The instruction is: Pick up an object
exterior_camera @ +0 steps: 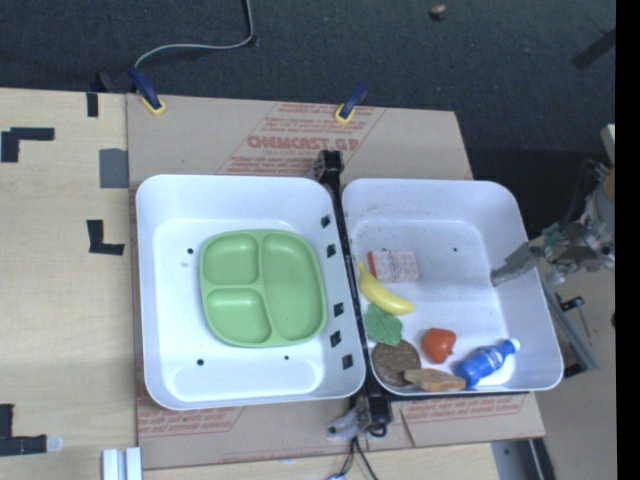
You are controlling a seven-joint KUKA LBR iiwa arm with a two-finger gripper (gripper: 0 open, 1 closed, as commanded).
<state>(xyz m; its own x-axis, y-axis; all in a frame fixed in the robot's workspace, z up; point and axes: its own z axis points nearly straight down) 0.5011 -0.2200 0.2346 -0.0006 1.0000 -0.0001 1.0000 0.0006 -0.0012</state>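
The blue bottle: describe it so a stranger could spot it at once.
Find the right-hand white bin, the one without the green divided plate. In its near right corner lies the blue bottle, tipped on its side, white cap toward the wall. It is the only blue item, right of the red-orange toy.

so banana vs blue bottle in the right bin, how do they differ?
The banana is yellow and curved; the blue bottle is blue with a white cap and straight-sided. The banana lies near the divider, beside the green leaf piece; the bottle lies by the bin's near right corner, next to the red item. Both lie flat on the right bin floor, untouched by the gripper.
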